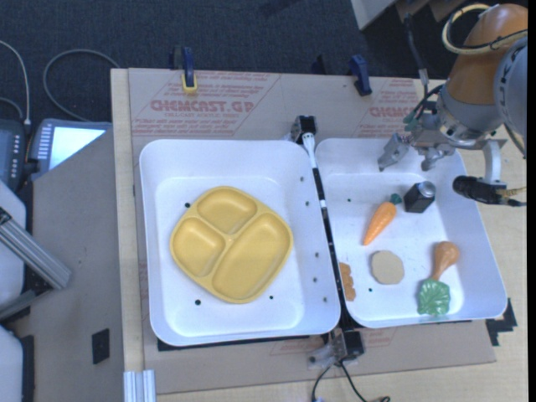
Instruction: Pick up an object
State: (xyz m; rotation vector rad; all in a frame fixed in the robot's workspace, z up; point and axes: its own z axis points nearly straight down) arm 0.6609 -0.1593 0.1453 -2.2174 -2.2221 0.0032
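Observation:
The right bin holds several toy foods. An orange carrot lies near its middle, with a small black and silver block just to its right. Nearer the front are a round tan cookie, a brown drumstick and a green broccoli. A small orange piece rests against the bin's left wall. My gripper hangs over the back of this bin, a little behind the black block, open with nothing between its fingers.
The left bin holds a yellow divided plate. A black divider strip runs between the bins. Blue clamps hold the cardboard base at the back. The arm's black cable end juts over the right bin's far side.

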